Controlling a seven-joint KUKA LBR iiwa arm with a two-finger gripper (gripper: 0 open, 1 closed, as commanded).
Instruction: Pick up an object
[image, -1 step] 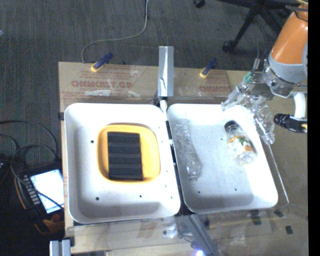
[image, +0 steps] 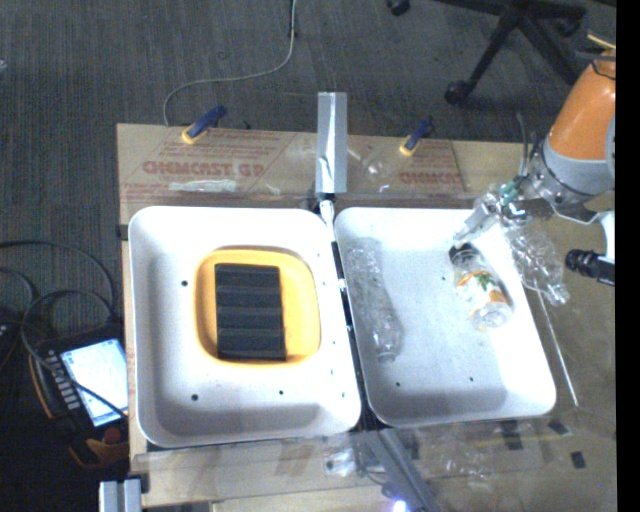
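Observation:
My gripper (image: 474, 227) hangs over the far right part of the right bin (image: 440, 390), below the orange band of the arm. Just under its tip lies a small clear bottle (image: 479, 287) with a dark cap and an orange label, its cap end pointing up at the gripper. Nothing shows held in the gripper. A longer clear plastic bottle (image: 371, 299) lies along the right bin's left wall. In the left bin (image: 160, 390) sits a yellow tray with a black ribbed insert (image: 252, 311).
A crumpled clear plastic piece (image: 537, 258) rests on the right bin's right rim, close to the wrist. A metal post (image: 331, 150) stands behind the seam between the bins. Blue and yellow clamps (image: 203, 123) hold the board at the back.

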